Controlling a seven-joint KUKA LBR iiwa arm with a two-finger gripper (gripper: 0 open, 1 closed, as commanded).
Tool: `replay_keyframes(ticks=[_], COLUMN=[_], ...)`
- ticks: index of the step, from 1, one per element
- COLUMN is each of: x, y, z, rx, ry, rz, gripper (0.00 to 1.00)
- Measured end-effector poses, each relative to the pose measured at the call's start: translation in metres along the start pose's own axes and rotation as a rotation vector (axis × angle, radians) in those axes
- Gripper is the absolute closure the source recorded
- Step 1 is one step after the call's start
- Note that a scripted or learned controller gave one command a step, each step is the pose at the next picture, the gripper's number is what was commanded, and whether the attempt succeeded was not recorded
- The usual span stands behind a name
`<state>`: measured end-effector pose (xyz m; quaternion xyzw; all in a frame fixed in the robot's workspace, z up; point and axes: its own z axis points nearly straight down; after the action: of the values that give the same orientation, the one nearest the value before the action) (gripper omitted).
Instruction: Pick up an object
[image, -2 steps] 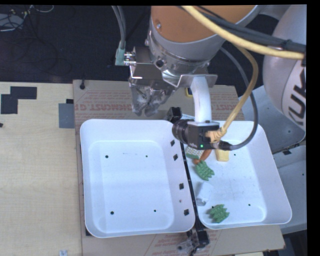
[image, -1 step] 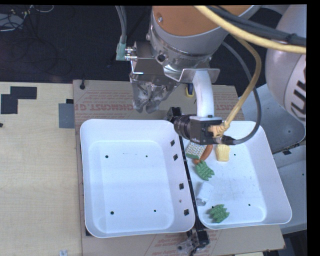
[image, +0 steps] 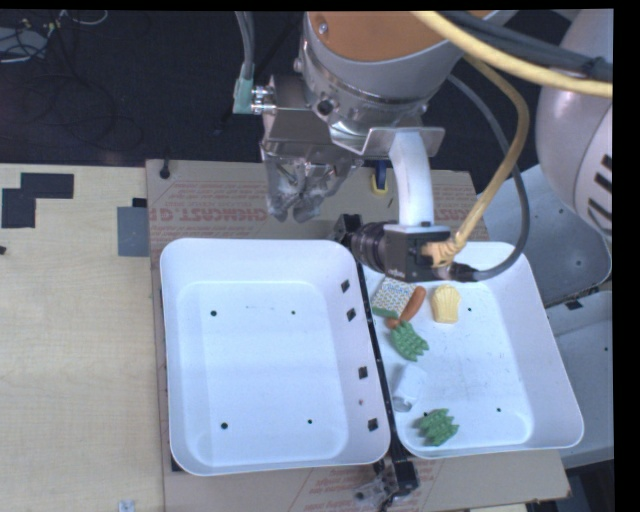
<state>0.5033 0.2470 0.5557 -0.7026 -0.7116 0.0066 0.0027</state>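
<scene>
The right bin (image: 520, 400) holds several small toys. A yellow piece (image: 445, 303) lies near its far edge, with an orange carrot (image: 409, 305) and a checkered piece (image: 391, 294) to its left. A green leafy piece (image: 408, 343) lies just below them, and a second green piece (image: 437, 427) sits near the front edge. My gripper (image: 300, 197) hangs high above the cardboard just behind the left bin's far rim, well apart from all the toys. I see no toy at its tip.
The left bin (image: 260, 440) sits beside the right one, their rims touching along the middle. A black camera unit (image: 395, 248) with a yellow cable (image: 500, 170) hangs over the right bin's far left corner. A small pale scrap (image: 400, 403) lies by the divider.
</scene>
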Motion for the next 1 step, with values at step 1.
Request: replay_keyframes(ticks=[1], x=[0.0008], y=[-0.0002], z=[-0.0092], rx=[0.004], ry=[-0.002], rz=[-0.004], gripper=[1.0])
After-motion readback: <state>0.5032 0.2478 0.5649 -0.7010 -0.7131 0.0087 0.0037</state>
